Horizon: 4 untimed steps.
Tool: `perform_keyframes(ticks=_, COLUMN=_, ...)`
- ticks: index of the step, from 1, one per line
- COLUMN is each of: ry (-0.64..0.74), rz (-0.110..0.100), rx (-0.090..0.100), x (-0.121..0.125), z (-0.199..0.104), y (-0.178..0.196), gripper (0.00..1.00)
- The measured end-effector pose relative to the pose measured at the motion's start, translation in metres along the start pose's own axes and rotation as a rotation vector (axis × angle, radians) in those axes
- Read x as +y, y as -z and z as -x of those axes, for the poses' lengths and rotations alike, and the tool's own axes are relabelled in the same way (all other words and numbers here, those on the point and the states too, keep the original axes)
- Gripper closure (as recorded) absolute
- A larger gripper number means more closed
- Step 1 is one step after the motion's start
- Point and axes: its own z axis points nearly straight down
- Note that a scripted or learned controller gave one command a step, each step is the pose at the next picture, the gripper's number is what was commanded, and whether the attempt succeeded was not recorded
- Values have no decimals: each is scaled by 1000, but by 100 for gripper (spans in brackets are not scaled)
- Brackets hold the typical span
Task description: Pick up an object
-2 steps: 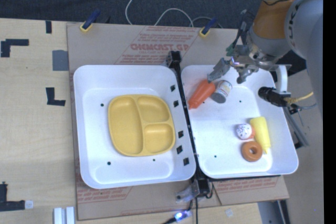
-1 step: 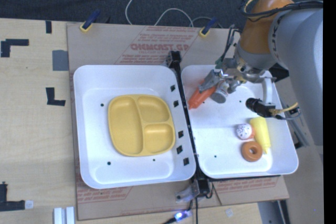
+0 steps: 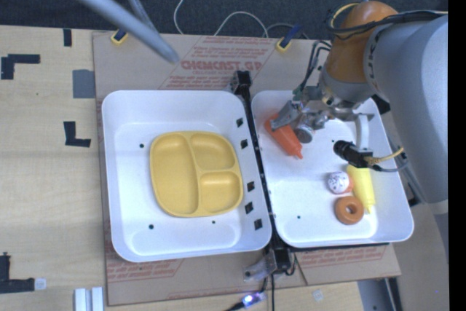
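Arm [image 3: 408, 76], thick and grey with an orange band [image 3: 357, 36] above the wrist, comes in from three o'clock and bends down over the upper left part of the right bin [image 3: 393, 229]. Its gripper [image 3: 297, 129] hangs low at the ten o'clock corner of that bin, metal fingers pointing toward seven o'clock. An orange carrot-shaped toy [image 3: 285, 136] lies right at the fingertips, its tapered end aimed toward five o'clock; whether the jaws are clamped on it or merely resting against it cannot be told from this angle.

Toward four o'clock from the gripper, well apart from it, a yellow banana-like piece [image 3: 362, 184] lies along the bin floor with a dark stem end at its upper tip. Just beside it at nine o'clock sits a small white speckled ball [image 3: 337, 183], and just below that, at six o'clock, an orange ring [image 3: 350, 210] shaped like a doughnut.

The left bin [image 3: 124, 120] is smooth white plastic with rounded corners and holds a yellow divided plate [image 3: 195, 172] with three compartments, glossy and rounded. Both bins rest on a sheet of brown cardboard [image 3: 211, 62] with red print, laid on a pale wooden bench [image 3: 44, 178].
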Motion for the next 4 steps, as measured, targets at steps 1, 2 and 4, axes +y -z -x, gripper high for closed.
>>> perform_keyframes(ticks=1, ry=3, rz=9, rx=-1, x=3, z=-1, y=11, gripper=100)
perform_keyframes(ticks=2, ry=2, rz=-11, rx=5, x=-1, z=-10, y=67, gripper=100)
perform_keyframes(ticks=4, ry=0, rz=-12, rx=5, x=2, z=-10, y=141, gripper=100)
